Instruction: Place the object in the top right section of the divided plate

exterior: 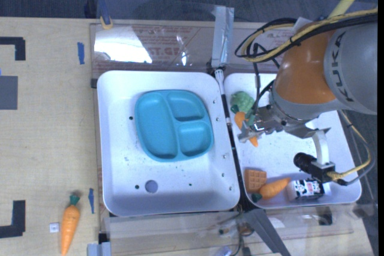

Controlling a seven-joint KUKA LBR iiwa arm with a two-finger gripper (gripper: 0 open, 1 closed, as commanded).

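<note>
The blue divided plate (pixel 174 124) lies in the left white bin (pixel 114 177), with two small sections on its right side and one large section on its left. My gripper (pixel 255 127) is low in the right bin (pixel 345 189), near that bin's left wall. It sits right over a small orange toy piece (pixel 240 119) with a green leafy top (pixel 242 99). An orange tip (pixel 254 141) shows just below the gripper. The gripper body hides the part between them, so a grasp cannot be confirmed.
In the right bin's front part lie a waffle piece (pixel 255 178), an orange carrot (pixel 274 188) and a small black-and-white carton (pixel 307 189). A toy carrot (pixel 70 225) lies on the bench at front left. Cables hang around the arm's wrist.
</note>
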